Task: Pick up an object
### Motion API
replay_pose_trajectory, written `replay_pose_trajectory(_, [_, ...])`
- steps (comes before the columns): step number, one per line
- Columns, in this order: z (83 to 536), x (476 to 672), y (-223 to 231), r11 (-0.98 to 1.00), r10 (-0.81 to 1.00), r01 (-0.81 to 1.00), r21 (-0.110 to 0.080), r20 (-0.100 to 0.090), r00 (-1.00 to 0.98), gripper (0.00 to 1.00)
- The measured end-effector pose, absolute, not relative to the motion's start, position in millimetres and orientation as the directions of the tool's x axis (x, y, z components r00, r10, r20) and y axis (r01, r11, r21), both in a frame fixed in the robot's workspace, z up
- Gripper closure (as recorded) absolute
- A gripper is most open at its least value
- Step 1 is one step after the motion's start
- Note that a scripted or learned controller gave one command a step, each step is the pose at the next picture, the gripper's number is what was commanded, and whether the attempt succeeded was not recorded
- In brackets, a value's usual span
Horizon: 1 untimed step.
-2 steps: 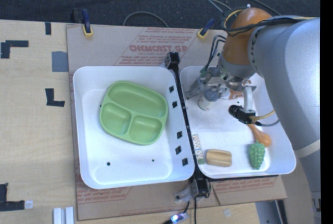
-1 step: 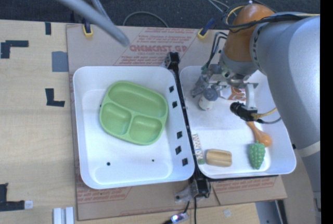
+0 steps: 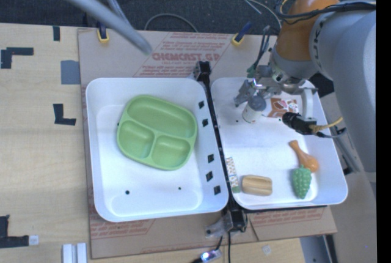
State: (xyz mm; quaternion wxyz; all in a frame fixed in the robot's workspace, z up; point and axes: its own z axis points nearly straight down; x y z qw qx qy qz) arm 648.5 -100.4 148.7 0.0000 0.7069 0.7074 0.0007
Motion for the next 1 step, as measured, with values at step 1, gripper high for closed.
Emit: replay_pose_trajectory(1, [209.4, 649.7, -92.4, 0.003, 1.000, 1.000, 0.004, 0.001, -0.003, 1.00])
